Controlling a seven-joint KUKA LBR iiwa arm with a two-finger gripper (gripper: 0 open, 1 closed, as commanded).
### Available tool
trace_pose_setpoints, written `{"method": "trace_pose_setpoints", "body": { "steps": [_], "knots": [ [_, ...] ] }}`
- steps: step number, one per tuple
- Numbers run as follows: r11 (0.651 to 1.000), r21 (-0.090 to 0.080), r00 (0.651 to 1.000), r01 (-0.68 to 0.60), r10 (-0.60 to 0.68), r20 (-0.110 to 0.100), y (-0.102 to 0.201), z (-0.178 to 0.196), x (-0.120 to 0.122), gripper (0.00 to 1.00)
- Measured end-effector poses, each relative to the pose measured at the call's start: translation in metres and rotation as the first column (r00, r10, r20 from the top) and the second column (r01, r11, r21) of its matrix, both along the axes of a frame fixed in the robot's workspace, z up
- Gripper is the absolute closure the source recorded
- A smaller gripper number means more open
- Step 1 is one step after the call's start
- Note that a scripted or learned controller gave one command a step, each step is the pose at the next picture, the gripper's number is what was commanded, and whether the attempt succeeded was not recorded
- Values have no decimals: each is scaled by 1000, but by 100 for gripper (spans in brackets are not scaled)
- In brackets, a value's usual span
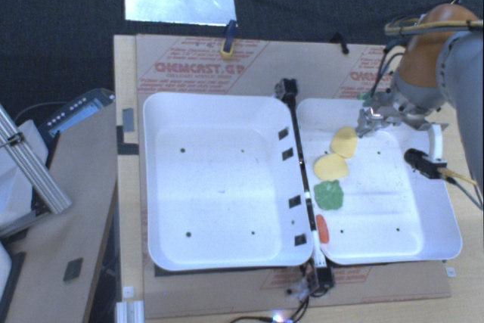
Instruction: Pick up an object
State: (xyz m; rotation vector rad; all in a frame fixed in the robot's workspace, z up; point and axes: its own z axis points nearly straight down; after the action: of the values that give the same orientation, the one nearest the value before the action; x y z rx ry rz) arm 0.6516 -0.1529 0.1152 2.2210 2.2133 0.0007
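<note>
The gripper (pixel 366 123) is down over the far part of the right bin (pixel 427 238), at the end of the grey arm (pixel 461 72), whose orange band (pixel 423 60) shows just above the wrist. Its tip sits just beside the upper right edge of a pale yellow piece (pixel 344 141). From this slanted view it cannot be told whether the two touch. It also cannot be told whether the gripper is open or closed, since its metal end is small and partly blurred, and nothing is seen held in it. The things to be picked all lie in the right bin, in a loose line along its left side near the divider. The pale yellow piece is farthest back. A second yellow piece (pixel 330 166) lies just in front of it, close to or touching it. Next comes a green piece (pixel 329 195), touching or nearly touching the second yellow one. A small red-orange piece (pixel 323 229) lies nearest the front, right against the bin's left wall. The left bin (pixel 148 185) stands alongside, and a row of small black clips (pixel 287 155) runs down the seam between the two bins. Both bins rest on a brown board with red print (pixel 198 66), and a yellow clamp (pixel 227 49) grips the board's far edge.
</note>
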Motion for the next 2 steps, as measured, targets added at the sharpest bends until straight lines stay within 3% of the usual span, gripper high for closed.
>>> {"method": "trace_pose_setpoints", "body": {
  "steps": [1,2],
  "knots": [
    [1000,6,1000,-5,5,-8,41,-32,-50,100],
    [1000,3,1000,-13,13,13,80,151,-16,100]
  ]
}}
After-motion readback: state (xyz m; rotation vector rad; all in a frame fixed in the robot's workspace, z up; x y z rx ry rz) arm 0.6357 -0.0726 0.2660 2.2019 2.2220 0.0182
